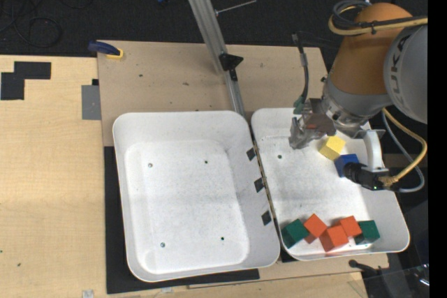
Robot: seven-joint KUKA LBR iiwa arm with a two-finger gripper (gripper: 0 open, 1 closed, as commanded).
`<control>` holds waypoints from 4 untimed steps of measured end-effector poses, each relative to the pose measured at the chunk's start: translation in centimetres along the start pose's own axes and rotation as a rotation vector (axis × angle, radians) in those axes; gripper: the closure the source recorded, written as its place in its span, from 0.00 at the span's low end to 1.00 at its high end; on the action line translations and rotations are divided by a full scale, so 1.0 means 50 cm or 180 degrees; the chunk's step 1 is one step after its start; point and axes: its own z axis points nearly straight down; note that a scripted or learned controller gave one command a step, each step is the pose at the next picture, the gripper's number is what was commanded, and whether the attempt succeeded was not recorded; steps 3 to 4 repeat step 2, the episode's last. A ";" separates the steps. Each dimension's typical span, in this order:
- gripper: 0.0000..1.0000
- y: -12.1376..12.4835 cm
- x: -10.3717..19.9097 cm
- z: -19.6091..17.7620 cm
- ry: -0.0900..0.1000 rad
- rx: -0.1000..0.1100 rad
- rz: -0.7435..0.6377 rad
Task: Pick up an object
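Grey gripper [302, 134] over right bin [283, 181]; can't tell if open or shut. Yellow block [332, 146] just right, blue block [346, 162] prob. beyond it.

Wooden bench [167, 80], two white bins [140, 129], blue clamp [105, 48]

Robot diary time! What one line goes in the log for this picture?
arm: over right bin | gripper: low, beside yellow block | blue block: nearby | green and orange blocks: bin's near end | held: nothing seen
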 end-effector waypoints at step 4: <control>1.00 -0.007 0.198 -0.017 -0.0005 -0.0006 -0.0001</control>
